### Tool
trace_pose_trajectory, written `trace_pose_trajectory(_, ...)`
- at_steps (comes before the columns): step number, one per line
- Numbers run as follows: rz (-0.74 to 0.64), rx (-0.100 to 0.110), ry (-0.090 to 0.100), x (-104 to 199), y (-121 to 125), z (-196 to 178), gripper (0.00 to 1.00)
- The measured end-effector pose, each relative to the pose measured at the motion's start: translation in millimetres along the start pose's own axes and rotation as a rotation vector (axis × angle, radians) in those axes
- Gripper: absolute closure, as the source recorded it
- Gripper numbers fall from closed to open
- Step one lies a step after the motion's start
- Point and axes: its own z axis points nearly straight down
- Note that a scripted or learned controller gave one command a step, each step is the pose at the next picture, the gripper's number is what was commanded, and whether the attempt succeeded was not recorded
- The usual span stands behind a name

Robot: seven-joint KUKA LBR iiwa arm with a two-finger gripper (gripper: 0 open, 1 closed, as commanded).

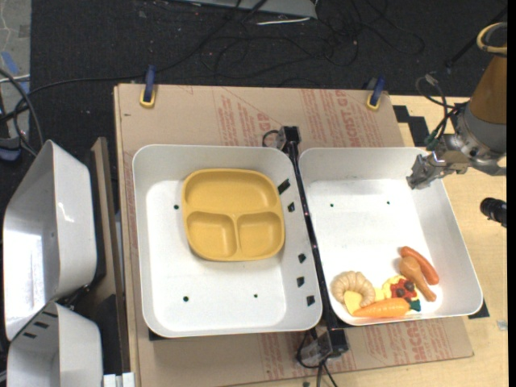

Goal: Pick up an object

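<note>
Toy food lies in the near right corner of the right bin (363,224): an orange carrot (385,308), a beige croissant-like piece (352,283), a reddish sausage (419,264), a brown piece (418,280) and a small yellow piece (397,289). A yellow three-section plate (234,214) sits in the left bin (161,297). My gripper (421,175) hangs at the right bin's far right rim, well away from the toys. Nothing shows between its fingers.
The two white bins rest on a cardboard sheet held by yellow clamps (147,97) at the back. Black clips (300,256) run along the divide between the bins. White containers (44,224) stand off the bench at the left. Cables cross the dark floor behind.
</note>
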Motion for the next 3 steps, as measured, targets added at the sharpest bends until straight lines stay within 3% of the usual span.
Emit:
trace_pose_trajectory(1, -0.002, -0.003, -0.002, 0, 12, -57, 1.00)
trace_pose_trajectory(3, -0.004, 0.008, 0.003, 110, -1, -34, 1.00)
